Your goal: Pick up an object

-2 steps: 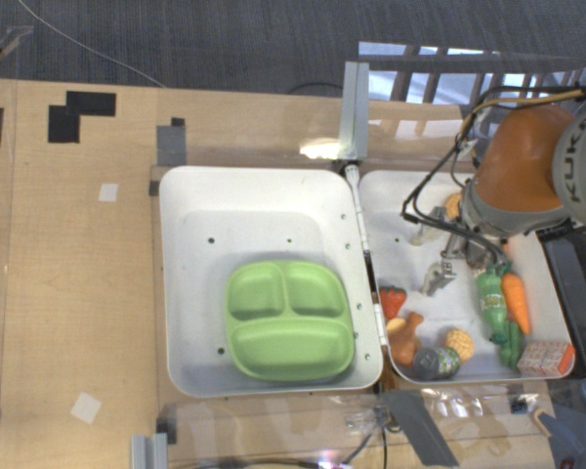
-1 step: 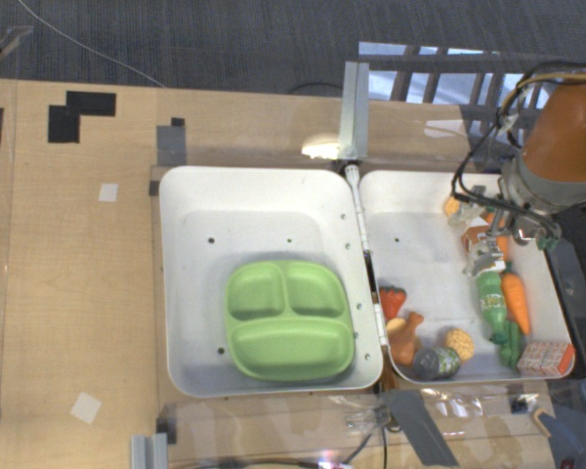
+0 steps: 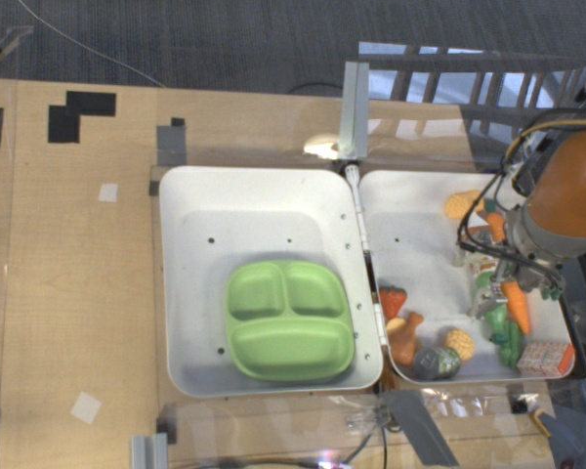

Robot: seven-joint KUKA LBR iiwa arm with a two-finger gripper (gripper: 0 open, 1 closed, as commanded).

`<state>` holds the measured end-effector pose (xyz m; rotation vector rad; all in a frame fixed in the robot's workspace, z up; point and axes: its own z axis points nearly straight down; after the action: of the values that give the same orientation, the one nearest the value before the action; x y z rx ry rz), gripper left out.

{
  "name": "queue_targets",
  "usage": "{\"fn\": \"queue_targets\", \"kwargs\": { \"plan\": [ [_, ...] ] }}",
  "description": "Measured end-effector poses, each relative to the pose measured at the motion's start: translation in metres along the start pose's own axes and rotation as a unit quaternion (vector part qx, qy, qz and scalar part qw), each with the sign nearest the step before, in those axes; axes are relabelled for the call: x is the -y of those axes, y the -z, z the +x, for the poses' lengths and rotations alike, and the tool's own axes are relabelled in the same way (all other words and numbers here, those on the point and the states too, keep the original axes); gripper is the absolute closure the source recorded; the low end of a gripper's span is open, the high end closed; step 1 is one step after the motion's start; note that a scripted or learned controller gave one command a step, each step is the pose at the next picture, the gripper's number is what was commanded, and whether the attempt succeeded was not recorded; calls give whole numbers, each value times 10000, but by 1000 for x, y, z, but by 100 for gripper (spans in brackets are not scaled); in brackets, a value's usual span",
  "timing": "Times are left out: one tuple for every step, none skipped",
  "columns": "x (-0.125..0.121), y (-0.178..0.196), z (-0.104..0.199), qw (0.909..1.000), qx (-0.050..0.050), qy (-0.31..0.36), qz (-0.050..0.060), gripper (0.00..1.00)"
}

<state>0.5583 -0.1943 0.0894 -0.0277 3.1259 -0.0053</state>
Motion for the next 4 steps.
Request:
{"fn": "queue_targets", "kwargs": {
  "plan": [
    [0,15,-6,10000,81,31,24,100],
    [-32,82,26,9992,-6,398,-3,100],
    [-75,170,-59,9996,12,268,-16,100],
    [-105,204,-118,10000,-9,-90,-22,100]
  ]
}}
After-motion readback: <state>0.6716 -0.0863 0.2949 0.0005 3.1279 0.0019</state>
